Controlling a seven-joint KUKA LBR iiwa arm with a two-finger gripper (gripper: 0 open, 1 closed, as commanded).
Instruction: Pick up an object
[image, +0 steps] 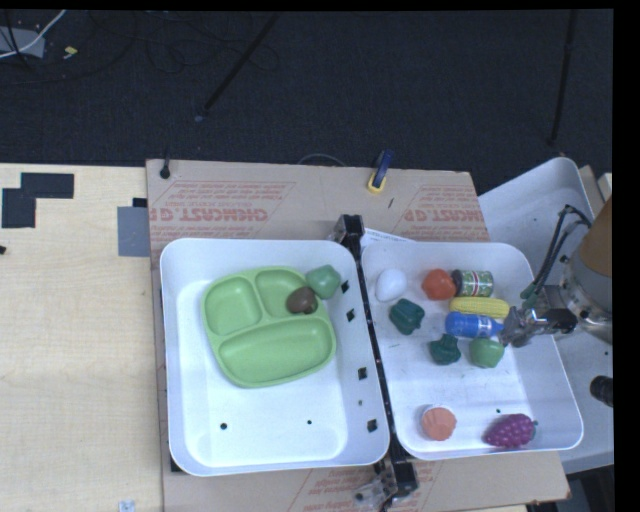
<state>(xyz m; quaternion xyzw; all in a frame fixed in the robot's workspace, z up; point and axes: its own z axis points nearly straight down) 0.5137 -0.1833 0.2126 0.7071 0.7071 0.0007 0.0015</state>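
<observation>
**Arm at the right bin's edge, toys scattered across both bins**

The grey arm's two-finger gripper (520, 328) sits low over the right side of the right shallow white bin (545, 275), just beside a small green plastic apple-like toy (487, 352) and the end of a blue plastic cylinder (471, 325). Whether the jaws are apart or together cannot be told; the metal parts blur into one another there, and nothing is clearly seen between them.

The right bin holds most of the toys. Along its upper part lie a white egg-shaped piece (390, 285), a round red-orange tomato-like toy (438, 284) and a small striped green can (474, 282) on its side. Below the can lies a yellow corn-like piece (479, 306), touching the blue cylinder under it. A dark green pepper-shaped toy (406, 316) lies left of them, and a second dark green lump (444, 349) lies just beside the green apple. Near the front wall rest a pink-orange round toy (438, 423) and a purple bunch of plastic grapes (510, 431), well apart from the rest.

The left shallow white bin (190, 400) carries a light green divided plastic plate (265, 352). A brown rounded piece (301, 299) lies on the plate's upper right compartment, and a pale green block (323, 281) leans at the plate's rim beside it.

Both bins stand on a brown cardboard sheet (250, 205) laid over the pale wooden counter (70, 350).
</observation>
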